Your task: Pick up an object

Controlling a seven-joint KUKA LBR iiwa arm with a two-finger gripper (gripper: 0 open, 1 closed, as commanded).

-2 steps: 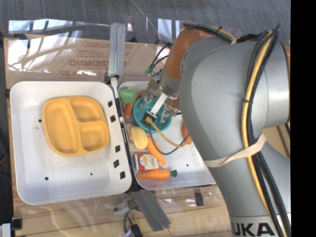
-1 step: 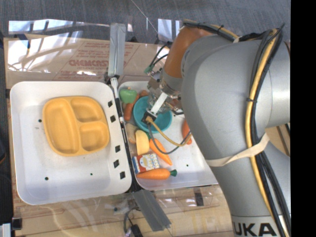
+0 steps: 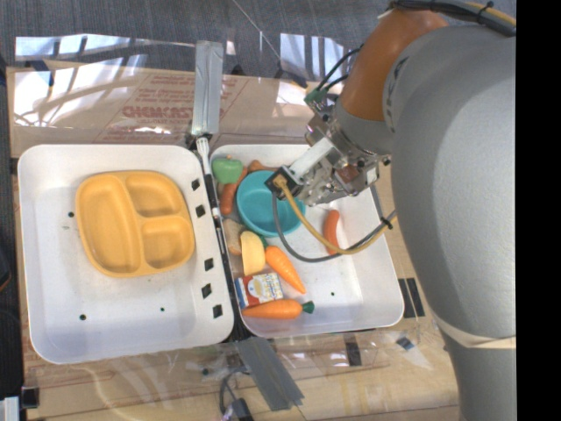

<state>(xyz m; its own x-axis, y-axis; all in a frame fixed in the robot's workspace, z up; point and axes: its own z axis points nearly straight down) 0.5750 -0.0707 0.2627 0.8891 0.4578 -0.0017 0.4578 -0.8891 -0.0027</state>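
Two white bins sit side by side on a cardboard-topped bench. Left bin [image 3: 53,323] carries a yellow tray [image 3: 134,220] with bare floor around it. Right bin [image 3: 368,296] is crowded: the gripper [image 3: 294,187] hangs over a teal bowl [image 3: 263,207], whether open or closed cannot be told. Below it lie a banana [image 3: 252,253], two carrots [image 3: 285,268] [image 3: 273,309] and a carton [image 3: 261,288]; a sausage [image 3: 330,229] lies to its right, a green pepper [image 3: 227,169] at its upper left. Open floor shows beside the sausage.
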